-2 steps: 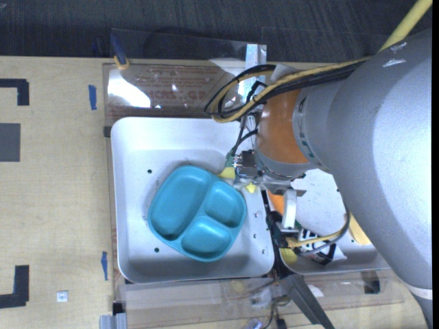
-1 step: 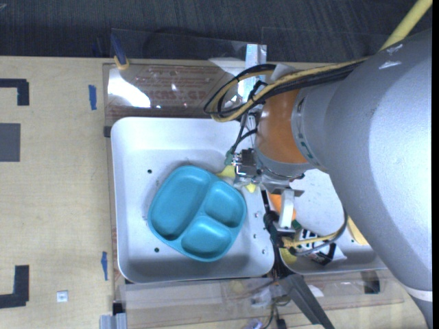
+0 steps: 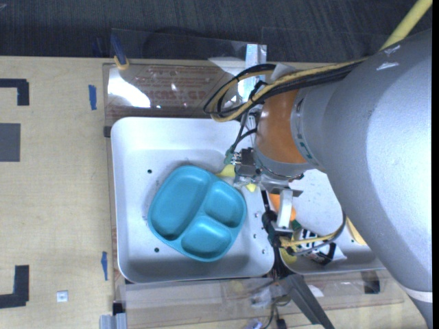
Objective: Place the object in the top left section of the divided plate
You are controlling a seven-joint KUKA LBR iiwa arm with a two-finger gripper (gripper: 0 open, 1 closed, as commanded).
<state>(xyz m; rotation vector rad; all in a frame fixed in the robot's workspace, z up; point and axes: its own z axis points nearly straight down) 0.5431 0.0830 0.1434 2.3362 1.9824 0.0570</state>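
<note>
The blue divided plate (image 3: pixel 197 212) lies in the left white bin (image 3: pixel 130 156), with three sections facing up and nothing in them. My gripper (image 3: pixel 251 175) hangs just past the plate's upper right rim, at the wall between the two bins, and the grey and orange wrist (image 3: pixel 278 139) covers most of it. Bits of a yellow object (image 3: pixel 228 172) peek out at the gripper's left and lower edge. I cannot tell whether the gripper holds the yellow object.
An orange object (image 3: pixel 284 208) lies in the right bin (image 3: pixel 322 201) just below the gripper, beside black and yellow cables (image 3: pixel 305 242). The big grey arm covers most of the right bin. A clear panel (image 3: pixel 178 81) stands behind the left bin.
</note>
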